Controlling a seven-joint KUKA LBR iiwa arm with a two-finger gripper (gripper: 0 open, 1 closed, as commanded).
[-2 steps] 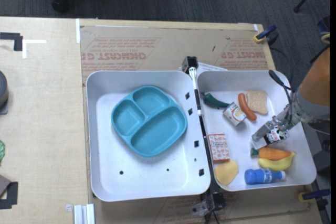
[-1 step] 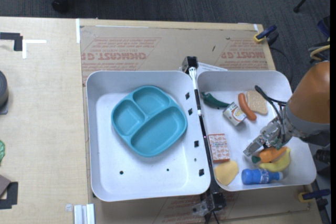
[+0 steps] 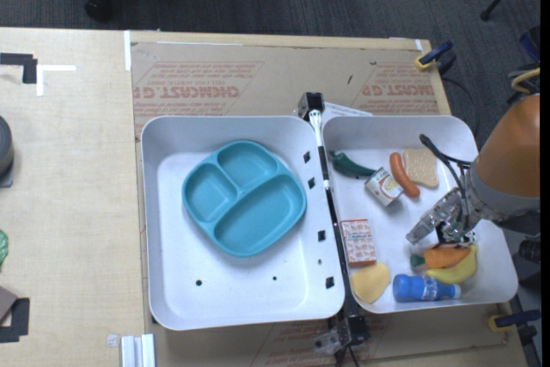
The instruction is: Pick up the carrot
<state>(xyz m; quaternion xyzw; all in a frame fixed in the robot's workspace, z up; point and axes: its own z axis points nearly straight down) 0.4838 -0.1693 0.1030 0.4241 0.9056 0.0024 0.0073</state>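
The carrot (image 3: 449,254) is orange with a green stub at its left end. It lies in the right bin (image 3: 494,288) near the front right, against a yellow banana (image 3: 462,269). My gripper (image 3: 442,228) hangs directly over the carrot's upper edge, at or just above it. The wrist hides part of the carrot's far side.
The right bin also holds a blue bottle (image 3: 425,289), a yellow slice (image 3: 370,282), a red box (image 3: 357,241), a small can (image 3: 384,186), a sausage (image 3: 404,174), bread (image 3: 422,168) and a green pepper (image 3: 351,163). A blue divided plate (image 3: 245,198) sits in the left bin (image 3: 163,271).
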